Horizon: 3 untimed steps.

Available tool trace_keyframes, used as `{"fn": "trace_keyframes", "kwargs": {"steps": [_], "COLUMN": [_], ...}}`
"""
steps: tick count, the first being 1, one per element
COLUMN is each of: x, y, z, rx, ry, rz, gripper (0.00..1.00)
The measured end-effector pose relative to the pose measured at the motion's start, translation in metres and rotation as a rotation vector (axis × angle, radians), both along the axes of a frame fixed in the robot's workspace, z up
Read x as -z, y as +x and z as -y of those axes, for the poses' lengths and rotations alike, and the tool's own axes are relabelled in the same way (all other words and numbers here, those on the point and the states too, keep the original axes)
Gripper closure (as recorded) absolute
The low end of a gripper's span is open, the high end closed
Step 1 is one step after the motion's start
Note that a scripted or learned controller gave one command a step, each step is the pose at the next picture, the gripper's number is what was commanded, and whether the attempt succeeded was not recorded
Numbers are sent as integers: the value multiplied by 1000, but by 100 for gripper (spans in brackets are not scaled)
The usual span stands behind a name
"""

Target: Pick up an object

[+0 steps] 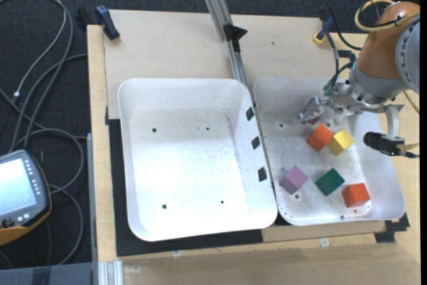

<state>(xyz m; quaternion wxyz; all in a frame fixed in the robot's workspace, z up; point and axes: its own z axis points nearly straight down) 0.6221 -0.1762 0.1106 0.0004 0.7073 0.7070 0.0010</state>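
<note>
gripper (313, 111) state: cannot tell | orange cube (319, 137) just below gripper, apart

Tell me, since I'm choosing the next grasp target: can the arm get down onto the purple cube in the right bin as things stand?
Probably yes. The small purple cube sits apart from the green cube and the other blocks, with bare floor of the right white bin around it, and the gripper hangs nearby above the same bin.

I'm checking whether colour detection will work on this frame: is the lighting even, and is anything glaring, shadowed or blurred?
Camera view: even, soft light; the left bin reads bright white without blown-out glare; the blocks, such as the green cube and yellow cube, cast only faint shadows and look sharp; the pincer is slightly soft, its detail hard to make out.
</note>
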Motion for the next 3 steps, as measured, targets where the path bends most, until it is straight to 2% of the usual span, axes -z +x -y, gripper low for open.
{"fn": "trace_keyframes", "kwargs": {"steps": [1, 2, 3], "x": [11, 0, 11], "y": [-40, -38, -92], "z": [-20, -19, -97], "rx": [0, 0, -6], "ry": [2, 0, 3], "rz": [-7, 0, -5], "gripper": [0, 100, 100]}}
